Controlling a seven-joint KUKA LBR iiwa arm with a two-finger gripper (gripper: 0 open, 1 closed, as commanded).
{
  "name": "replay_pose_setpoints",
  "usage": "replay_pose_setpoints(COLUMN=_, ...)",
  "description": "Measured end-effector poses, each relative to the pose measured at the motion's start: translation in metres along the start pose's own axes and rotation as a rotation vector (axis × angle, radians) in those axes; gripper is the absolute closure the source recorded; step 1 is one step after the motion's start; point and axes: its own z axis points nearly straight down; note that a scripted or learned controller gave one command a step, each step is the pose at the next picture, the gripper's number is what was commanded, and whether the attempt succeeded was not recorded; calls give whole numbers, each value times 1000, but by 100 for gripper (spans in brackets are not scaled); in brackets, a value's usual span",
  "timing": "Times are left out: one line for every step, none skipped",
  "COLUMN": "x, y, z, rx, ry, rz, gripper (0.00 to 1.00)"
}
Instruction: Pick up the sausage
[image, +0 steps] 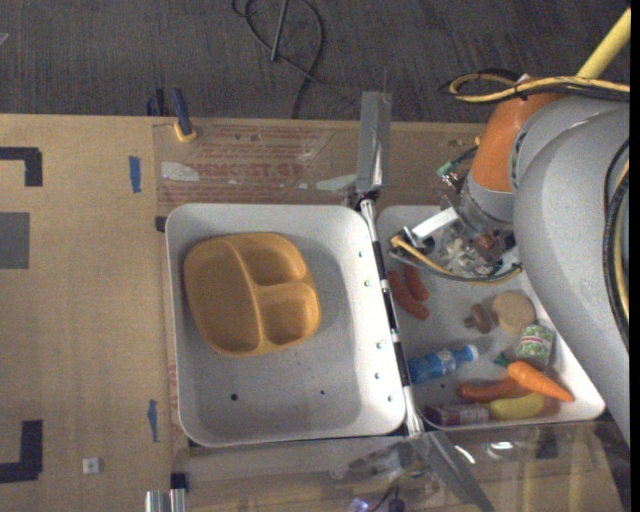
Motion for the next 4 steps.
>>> replay_pose_setpoints(x=0, y=-1, z=0, rx=1, ry=-1, rz=-1, gripper=0)
replay_pose_setpoints(x=-14, y=21, z=9, rx=1, ry=-1, rz=298, gripper=0)
replay_pose_setpoints(x=-12, y=20, z=-1, rx=2, ry=-1, rz=292, gripper=100)
replay_pose_setpoints(x=-12, y=20, z=-1, rx=3, ry=-2, rz=292, gripper=0)
